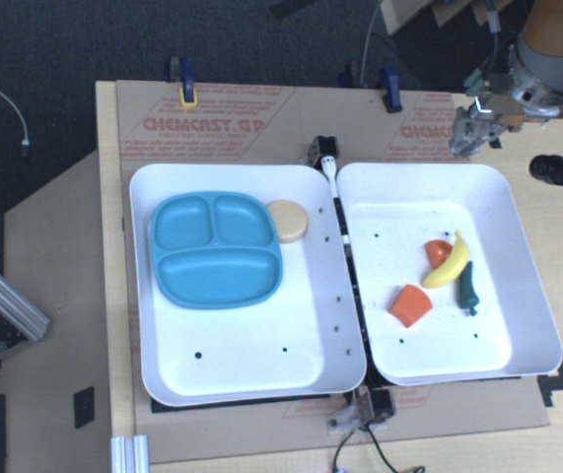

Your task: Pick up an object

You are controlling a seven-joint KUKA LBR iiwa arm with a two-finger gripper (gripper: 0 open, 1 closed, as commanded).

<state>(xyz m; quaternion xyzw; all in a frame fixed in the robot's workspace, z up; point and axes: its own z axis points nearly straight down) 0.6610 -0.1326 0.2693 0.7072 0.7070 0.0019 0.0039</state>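
Observation:
The right bin (399,200) holds an orange block (411,305), a yellow banana (450,266), a red-orange piece (437,252) just left of the banana, and a dark green pepper (469,290). They lie close together in the bin's right half. My gripper (472,133) hangs above the bench beyond the right bin's far right corner, well away from the objects, with nothing visible between its fingers.
The left bin (242,363) carries a blue divided plate (217,248) and a tan round disc (287,221) at its far side. Blue clamps (186,79) stand on the board's far edge. Cables run between the bins.

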